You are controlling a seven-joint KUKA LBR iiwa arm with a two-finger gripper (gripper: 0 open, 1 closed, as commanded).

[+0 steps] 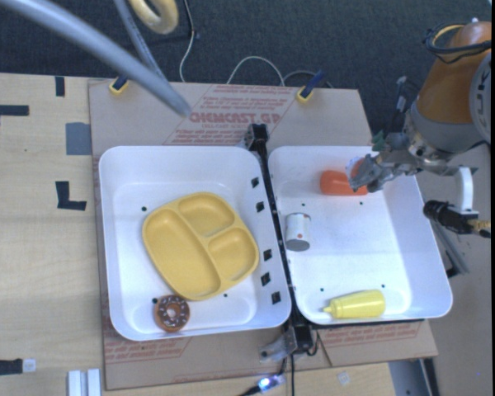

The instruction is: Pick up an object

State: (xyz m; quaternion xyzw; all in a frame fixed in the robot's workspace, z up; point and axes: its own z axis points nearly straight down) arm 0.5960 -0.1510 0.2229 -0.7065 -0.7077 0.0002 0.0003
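Orange object (337, 182) in right bin (396, 246), touching fingers (361, 174); cannot tell if grasped | plate (200, 243) in left bin (124, 221)

You see smooth white plastic bins (115, 221), a matt yellow plastic plate (200, 244), a glossy yellow bottle (356, 305), and a cardboard base (231, 114).

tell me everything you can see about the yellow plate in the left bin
The yellow plate is a rounded, divided tray with three compartments, two smaller and one larger, of smooth, plastic-looking material. It lies flat, turned at an angle, on the left bin floor near the middle, its compartments bare. A chocolate donut sits just beside its near edge.
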